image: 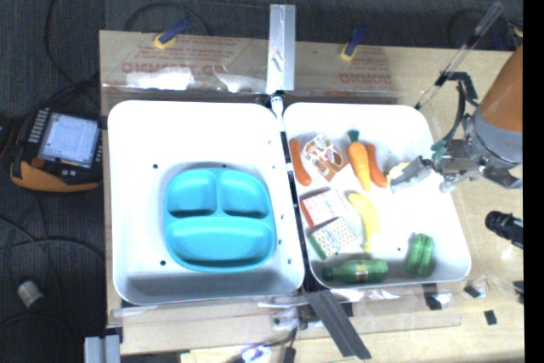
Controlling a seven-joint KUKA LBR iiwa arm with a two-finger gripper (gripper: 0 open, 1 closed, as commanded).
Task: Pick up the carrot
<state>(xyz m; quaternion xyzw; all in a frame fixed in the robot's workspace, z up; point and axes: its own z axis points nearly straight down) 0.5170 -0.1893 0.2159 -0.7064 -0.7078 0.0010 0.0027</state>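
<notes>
The carrot (360,161), orange with a green top, lies in the upper middle of the right bin (442,208), its top pointing to the back. A small orange piece (378,177) sits against its right side. My gripper (406,172) hangs low over the right bin, just right of the carrot and apart from it. Nothing shows in the gripper's grasp.
Around the carrot lie a red sausage (297,161), a cookie packet (324,155), a banana (368,218), two small cards (330,221), a cucumber (355,270) and a green pepper (420,253). A blue divided tray (221,217) sits in the left bin (136,183).
</notes>
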